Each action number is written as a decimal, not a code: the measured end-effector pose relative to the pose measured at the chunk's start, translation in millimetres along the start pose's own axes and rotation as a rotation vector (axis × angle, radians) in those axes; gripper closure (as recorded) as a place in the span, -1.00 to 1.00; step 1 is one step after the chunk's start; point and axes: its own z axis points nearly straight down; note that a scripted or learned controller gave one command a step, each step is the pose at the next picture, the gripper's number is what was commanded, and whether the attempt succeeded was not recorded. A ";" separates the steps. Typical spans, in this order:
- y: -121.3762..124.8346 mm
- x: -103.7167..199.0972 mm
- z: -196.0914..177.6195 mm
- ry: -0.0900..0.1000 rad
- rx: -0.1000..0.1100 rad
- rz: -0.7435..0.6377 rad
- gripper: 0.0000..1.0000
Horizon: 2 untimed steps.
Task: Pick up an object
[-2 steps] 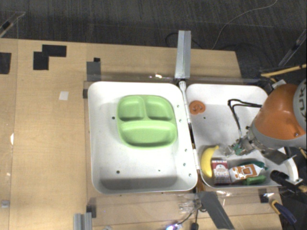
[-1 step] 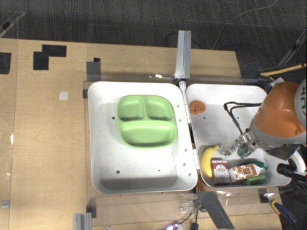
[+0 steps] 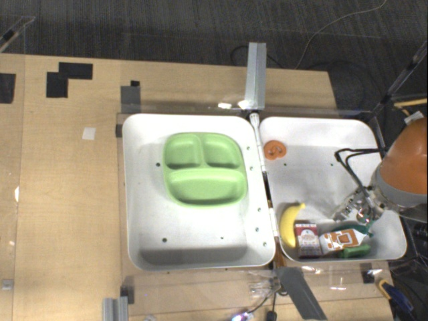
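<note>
Hanging low over the right bin (image 3: 314, 136), the claw (image 3: 358, 211) is sitting near that bin's front right corner; whether it is released or clenched, I cannot tell. Just beneath it, a white and orange carton (image 3: 341, 239) is lying flat, its long axis running left to right. A dark red box (image 3: 306, 239) is lying beside it, and a banana (image 3: 289, 225) is standing lengthwise front to back. An orange disc (image 3: 274, 150) is resting farther back. A green divided tray (image 3: 204, 168) is sitting in the left bin (image 3: 144, 199).
</note>
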 end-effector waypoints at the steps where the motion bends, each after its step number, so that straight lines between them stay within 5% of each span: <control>1: 0.6 1.4 0.2 0.003 0.000 0.104 1.00; 2: 29.6 34.2 -28.5 0.013 0.009 0.127 1.00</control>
